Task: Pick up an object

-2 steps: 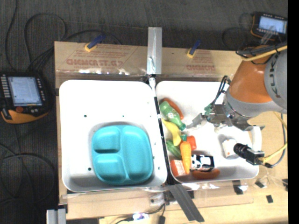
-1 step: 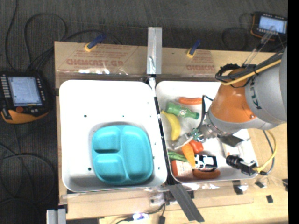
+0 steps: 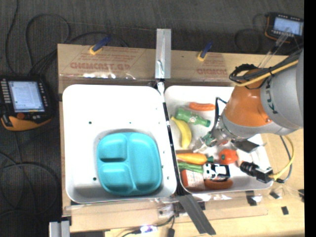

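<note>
We see gripper [image 3: 210, 138] low in right bin [image 3: 256, 179], among toy food, near banana [image 3: 183, 131] and carrot [image 3: 192, 157]. Its grip state we cannot tell. Nothing seen lifted; we judge pick not yet done.

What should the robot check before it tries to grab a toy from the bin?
1. Gripper over the right bin, where the toys are: ok.
2. Toy between the fingers: cannot tell; the wrist hides them.
3. Banana easy to reach: ok, it lies bare beside the gripper.
4. Carrot free: not ok, other toys crowd it.
5. Teal tray out of the way: ok, it sits in the left bin.
</note>
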`<state>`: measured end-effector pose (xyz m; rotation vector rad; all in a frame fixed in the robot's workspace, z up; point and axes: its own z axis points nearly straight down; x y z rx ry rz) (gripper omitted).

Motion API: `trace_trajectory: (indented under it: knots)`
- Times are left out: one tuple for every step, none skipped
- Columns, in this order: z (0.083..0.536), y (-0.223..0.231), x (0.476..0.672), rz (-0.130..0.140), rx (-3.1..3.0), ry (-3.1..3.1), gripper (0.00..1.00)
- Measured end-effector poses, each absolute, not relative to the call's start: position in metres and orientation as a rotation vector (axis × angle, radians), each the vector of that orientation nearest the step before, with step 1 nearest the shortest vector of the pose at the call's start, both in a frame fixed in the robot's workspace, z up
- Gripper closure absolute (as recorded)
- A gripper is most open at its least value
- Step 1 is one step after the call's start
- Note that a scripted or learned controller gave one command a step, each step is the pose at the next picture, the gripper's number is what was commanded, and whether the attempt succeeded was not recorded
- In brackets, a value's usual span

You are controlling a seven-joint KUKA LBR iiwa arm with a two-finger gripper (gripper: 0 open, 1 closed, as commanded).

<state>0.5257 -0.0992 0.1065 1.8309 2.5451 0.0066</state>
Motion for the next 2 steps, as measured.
trace_trajectory:
  knots:
    - [0.093,-0.146,0.490,0.012,1.542,2.721,1.00]
    - [0.091,-0.184,0.492,0.025,1.742,2.604,1.00]
